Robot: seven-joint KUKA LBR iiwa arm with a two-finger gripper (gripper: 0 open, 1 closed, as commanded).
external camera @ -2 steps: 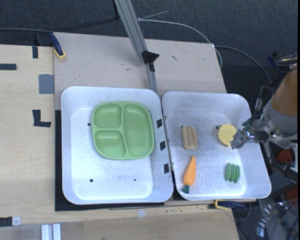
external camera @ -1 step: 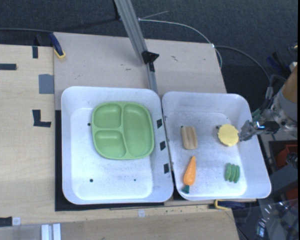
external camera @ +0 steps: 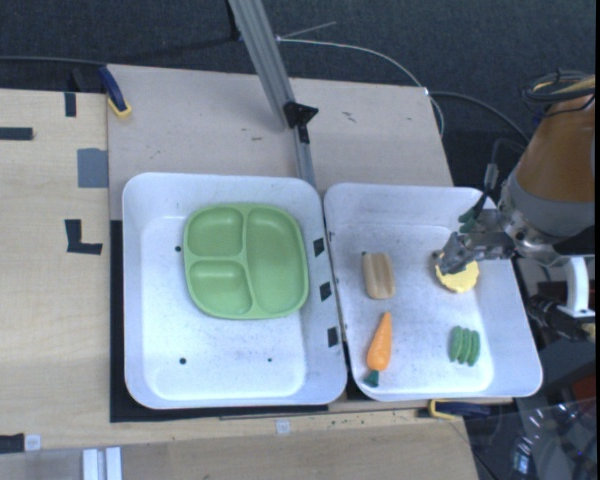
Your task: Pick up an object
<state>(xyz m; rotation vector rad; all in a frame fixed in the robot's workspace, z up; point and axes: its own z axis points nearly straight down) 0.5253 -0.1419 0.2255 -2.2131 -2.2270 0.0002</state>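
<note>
White bins sit side by side on a wooden bench [external camera: 380, 118]. Left bin [external camera: 150, 368]: a green divided plate [external camera: 247, 260] lying flat, toward the upper half. Right bin [external camera: 500, 368]: a tan bread roll [external camera: 378, 275] near the left wall; an orange carrot [external camera: 380, 342] just below it, leaf end toward the front rim; a green pea pod [external camera: 464, 346] toward the front right; a yellow piece [external camera: 461, 278] near the right wall. Gripper [external camera: 456, 258], reaching in from the right, sits directly over the yellow piece, overlapping its upper edge. Whether it is released or clenched cannot be told. Grey arm with orange band [external camera: 560, 158] at the right.
</note>
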